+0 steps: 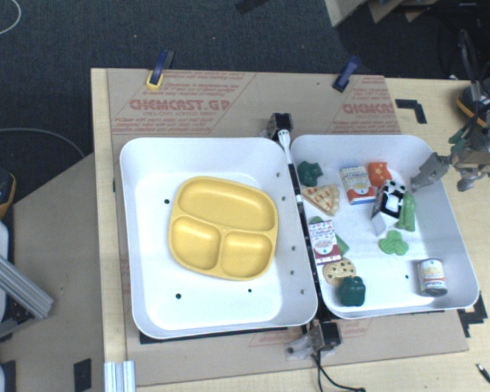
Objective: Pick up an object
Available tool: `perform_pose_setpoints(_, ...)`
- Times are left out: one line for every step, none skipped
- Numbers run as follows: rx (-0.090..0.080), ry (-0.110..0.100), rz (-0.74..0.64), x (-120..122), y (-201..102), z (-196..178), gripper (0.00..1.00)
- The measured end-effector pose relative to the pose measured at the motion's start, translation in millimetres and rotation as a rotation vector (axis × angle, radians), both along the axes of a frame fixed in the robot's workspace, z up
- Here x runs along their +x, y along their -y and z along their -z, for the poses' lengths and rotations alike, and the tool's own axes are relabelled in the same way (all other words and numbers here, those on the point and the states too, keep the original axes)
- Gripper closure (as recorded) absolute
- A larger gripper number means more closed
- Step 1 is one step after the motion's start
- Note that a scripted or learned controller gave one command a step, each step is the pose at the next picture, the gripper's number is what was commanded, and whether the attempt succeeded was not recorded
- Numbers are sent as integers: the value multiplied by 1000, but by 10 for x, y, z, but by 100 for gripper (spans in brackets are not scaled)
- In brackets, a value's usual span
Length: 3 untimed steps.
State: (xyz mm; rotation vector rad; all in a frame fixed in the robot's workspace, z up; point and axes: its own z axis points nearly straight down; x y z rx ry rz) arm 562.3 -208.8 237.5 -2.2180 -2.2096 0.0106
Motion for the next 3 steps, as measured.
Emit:
perform_pose_setpoints(-4, 13, -4, 27, -5, -74, 0)
perform_pose_setpoints(0, 6, -5, 50, -99, 417, 0)
perform_pose_setpoints(-1, 6, -3, -5, -60, 870, 0)
